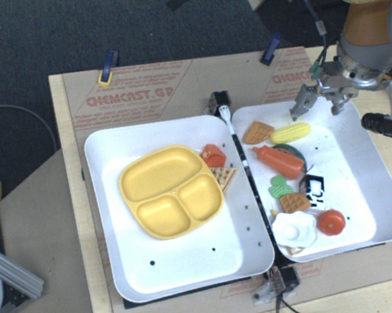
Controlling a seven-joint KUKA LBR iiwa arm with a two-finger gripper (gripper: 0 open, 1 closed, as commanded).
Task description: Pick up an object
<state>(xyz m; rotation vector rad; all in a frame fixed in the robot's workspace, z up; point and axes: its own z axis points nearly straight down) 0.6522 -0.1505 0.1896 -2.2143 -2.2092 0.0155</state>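
The gripper (319, 101) hangs above the far edge of the right bin (374, 185), its two fingers spread apart with nothing between them. Take the corn cob (290, 132) as the reference: the gripper is just beyond it and slightly toward the arm's side; the triangular tan piece (258, 132) lies just beside its other end; the red sausage-shaped piece (280, 160) lies close on its near side, resting against a dark green rim. Farther toward the camera from the cob sit a small green piece (280, 186), a waffle-like piece (294, 202), a white cup-like object (294, 231) and a tomato (331, 222). Well apart from the cob, in the left bin (118, 221), is a yellow divided plate (171, 190). The cob appears the nearest candidate. For a sound pick, centre the open fingers across the cob's narrow width, descend vertically, avoid the bin wall and the sausage, and close only when both fingers straddle the cob.
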